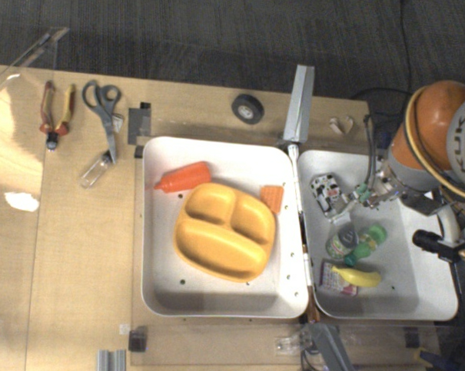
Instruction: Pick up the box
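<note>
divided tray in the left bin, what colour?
Yellow-orange all over; the divided tray shows clearly in the camera view.

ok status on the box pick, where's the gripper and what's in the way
Gripper low in right bin, near its upper edge. Box flat near bin's lower left corner, not held. Yellow banana lying across it; green bottle just above.

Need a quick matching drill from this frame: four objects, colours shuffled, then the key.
Things:
1. divided tray in the left bin
2. carrot beside it
3. bottle in the right bin
4. tape roll on the bench

Colours:
A. green
B. black
C. yellow
D. orange-red

Pairs: 1-C, 2-D, 3-A, 4-B
</note>
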`<state>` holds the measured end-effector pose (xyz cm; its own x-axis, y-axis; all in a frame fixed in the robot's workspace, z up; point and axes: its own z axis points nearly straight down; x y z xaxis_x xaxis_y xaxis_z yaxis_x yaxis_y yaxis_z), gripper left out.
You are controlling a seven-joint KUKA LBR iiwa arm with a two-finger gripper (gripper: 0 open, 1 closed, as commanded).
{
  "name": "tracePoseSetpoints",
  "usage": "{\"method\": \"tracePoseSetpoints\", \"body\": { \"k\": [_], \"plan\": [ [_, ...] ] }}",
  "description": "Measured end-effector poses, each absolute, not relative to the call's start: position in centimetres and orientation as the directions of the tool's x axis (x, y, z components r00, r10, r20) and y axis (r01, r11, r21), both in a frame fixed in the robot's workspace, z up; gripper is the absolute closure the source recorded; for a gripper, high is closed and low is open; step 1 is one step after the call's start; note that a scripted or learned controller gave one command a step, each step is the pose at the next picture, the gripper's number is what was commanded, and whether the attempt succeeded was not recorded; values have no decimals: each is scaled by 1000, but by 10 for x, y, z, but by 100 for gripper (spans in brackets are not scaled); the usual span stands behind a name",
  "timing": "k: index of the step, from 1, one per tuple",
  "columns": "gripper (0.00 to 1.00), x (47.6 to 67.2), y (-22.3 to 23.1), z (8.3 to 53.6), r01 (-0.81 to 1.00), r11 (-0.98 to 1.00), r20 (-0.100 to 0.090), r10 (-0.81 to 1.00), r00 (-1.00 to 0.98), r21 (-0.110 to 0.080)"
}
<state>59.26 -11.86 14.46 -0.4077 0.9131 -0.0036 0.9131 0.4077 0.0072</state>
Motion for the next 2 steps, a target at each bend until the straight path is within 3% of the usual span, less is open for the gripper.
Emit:
{"method": "tracePoseSetpoints", "body": {
  "k": [1, 2],
  "plan": [
    [0, 611, -94, 90, 978, 207, -6, 978, -207, 14],
    [100, 614, -94, 103, 978, 210, -10, 978, -210, 21]
  ]
}}
